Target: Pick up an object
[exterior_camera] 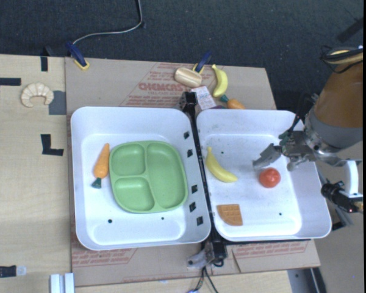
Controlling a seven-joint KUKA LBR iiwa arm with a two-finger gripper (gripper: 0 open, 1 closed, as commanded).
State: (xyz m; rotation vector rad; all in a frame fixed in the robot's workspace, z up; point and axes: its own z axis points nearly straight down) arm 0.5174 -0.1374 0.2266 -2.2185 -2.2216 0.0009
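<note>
In the right bin (305, 224) lie a yellow banana (218, 166), a red tomato (269, 177) and an orange cracker square (230, 214). My gripper (274, 162) hangs over the right bin, just above and behind the tomato. It is open, one finger reaching left and the other (291, 162) to the tomato's right, with nothing between them. In the left bin (85, 224) a green divided plate (149, 176) sits beside an orange carrot (101, 162).
Behind the bins on the cardboard lie a bread roll (188, 75), a second banana (219, 81) and a small packet (202, 96). A croissant (37, 94) rests on the bench at far left. The arm's grey body (338, 112) fills the right side.
</note>
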